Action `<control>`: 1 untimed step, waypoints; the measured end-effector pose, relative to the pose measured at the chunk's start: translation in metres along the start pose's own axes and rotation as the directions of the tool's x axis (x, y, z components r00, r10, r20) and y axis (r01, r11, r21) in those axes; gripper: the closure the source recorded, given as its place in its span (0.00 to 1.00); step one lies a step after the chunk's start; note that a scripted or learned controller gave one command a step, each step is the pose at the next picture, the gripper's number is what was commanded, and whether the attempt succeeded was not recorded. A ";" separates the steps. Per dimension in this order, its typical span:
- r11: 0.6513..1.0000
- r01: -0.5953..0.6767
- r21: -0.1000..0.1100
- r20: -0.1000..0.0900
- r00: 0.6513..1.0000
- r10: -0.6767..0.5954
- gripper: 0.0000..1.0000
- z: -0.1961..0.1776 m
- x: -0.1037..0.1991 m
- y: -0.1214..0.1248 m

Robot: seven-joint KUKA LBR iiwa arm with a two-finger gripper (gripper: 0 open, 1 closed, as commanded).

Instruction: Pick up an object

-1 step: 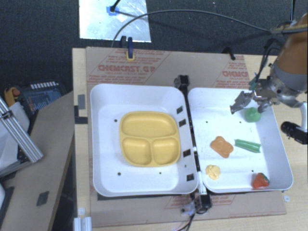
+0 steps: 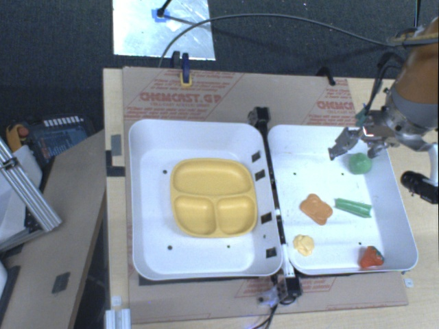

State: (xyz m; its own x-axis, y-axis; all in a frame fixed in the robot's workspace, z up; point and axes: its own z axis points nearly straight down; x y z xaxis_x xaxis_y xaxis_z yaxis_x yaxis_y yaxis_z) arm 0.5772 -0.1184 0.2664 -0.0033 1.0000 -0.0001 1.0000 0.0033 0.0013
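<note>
While you look down on the bench, you see the arm (image 2: 415, 91) reaching in from the right, its gripper (image 2: 353, 144) hanging over the far part of the right bin (image 2: 391, 204). Its two fingers (image 2: 341, 146) are spread apart with nothing between them, so it grips nothing. Just beside the gripper, toward you, sits a round green piece (image 2: 359, 162) on the bin floor, near the far right corner; you cannot tell whether a fingertip touches it.

Further down the same bin you find an orange piece (image 2: 315, 208) near the middle, with a long green piece (image 2: 352, 207) lying just beside it on the right, slightly tilted. A small yellow piece (image 2: 303, 244) rests near the front left corner, and a red piece (image 2: 371, 257) sits against the front wall near the right corner. All five lie apart from one another.

On your left, the left bin (image 2: 147, 184) holds a yellow tray (image 2: 211, 196) with three compartments, set about the middle of the floor. Both bins rest side by side on a cardboard sheet (image 2: 226, 94)
</note>
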 end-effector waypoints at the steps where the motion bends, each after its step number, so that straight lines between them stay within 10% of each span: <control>1: 1.000 -0.002 0.002 0.000 1.000 0.002 0.00 0.042 0.003 -0.001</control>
State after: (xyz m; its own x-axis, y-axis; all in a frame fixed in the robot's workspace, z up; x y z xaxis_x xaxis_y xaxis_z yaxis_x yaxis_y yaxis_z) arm 0.5758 -0.1150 0.2244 -0.0014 1.0000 0.0000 1.0000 0.0014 -0.0011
